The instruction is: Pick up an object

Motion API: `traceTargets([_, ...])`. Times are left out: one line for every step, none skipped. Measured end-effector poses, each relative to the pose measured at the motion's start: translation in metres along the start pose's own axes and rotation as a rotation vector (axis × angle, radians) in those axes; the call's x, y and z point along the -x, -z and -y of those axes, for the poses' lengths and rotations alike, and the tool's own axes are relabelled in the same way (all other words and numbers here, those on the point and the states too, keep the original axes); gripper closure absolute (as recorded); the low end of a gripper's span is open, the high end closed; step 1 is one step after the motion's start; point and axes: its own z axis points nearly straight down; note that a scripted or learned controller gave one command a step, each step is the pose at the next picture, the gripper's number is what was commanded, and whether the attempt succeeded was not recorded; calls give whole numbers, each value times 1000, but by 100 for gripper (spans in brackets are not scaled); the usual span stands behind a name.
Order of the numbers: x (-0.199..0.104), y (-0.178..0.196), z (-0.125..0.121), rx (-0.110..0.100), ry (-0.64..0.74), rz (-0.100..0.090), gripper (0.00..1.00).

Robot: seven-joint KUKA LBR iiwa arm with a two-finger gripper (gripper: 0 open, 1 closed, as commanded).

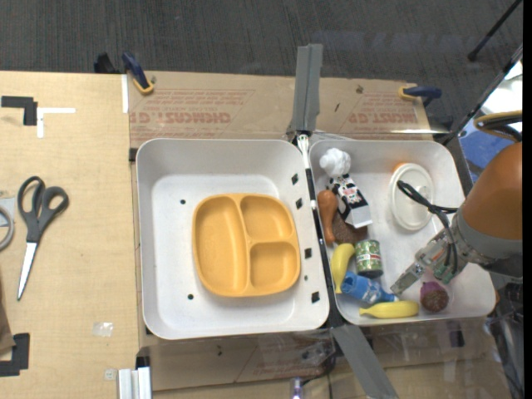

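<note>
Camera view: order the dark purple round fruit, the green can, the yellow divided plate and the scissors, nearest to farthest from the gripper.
1. Dark purple round fruit, right bin, just beside the gripper.
2. Green can, middle of the right bin.
3. Yellow divided plate, left bin.
4. Grey-handled scissors, on the bench at far left.

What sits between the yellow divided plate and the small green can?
In the camera view, the bins' adjoining walls and a yellow banana lie between the plate and the can.

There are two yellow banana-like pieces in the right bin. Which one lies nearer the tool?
The yellow piece lying flat along the bin's front edge is nearer the tool, which sits just above it. The other yellow piece stands on end further left, beside the green can.
</note>
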Motion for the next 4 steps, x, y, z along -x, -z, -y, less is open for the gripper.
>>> traceTargets([36, 1, 30, 1, -27, 3, 0])
traceTargets([35, 1, 30, 1, -25, 3, 0])
traceTargets([36, 10, 29, 2, -23, 5, 100])
traceTargets([-2, 167, -4, 1, -60, 3, 100])
